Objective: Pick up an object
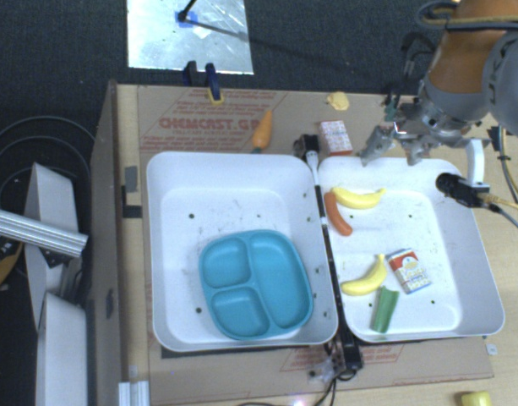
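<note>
Objects for picking: all sit in the right bin (474, 252). Upper banana (357, 197) lies near the bin's 11 o'clock corner, curved, roughly crosswise. Orange-red sausage-shaped piece (338, 214) lies just below it at 10 o'clock, close to the divider between the bins, its upper end touching or nearly touching the banana's left tip. Lower banana (365, 277) sits near bin centre, toward 7 o'clock, tilted. Small red-and-white carton (409, 271) lies just beside it at its 3 o'clock, flat. Green stick-shaped piece (384, 309) lies at 6 o'clock of the bin, its upper end just beside the lower banana's right end.

Left bin (182, 193) holds a blue compartment tray (255, 283), three sections, sitting toward the bin's 5 o'clock side.

Gripper (396, 145) is at 12 o'clock of the right bin, above its far rim, fingers spread apart and pointing down; nothing between them. Well apart from every object in the bin; nearest is the upper banana, at the gripper's 7 o'clock. Arm with orange band (482, 7) enters from the 2 o'clock corner of the view.

On the cardboard behind the bins: a small pink-white box (335, 136), a carrot-like orange piece (263, 130), a small yellow item (338, 101)
</note>
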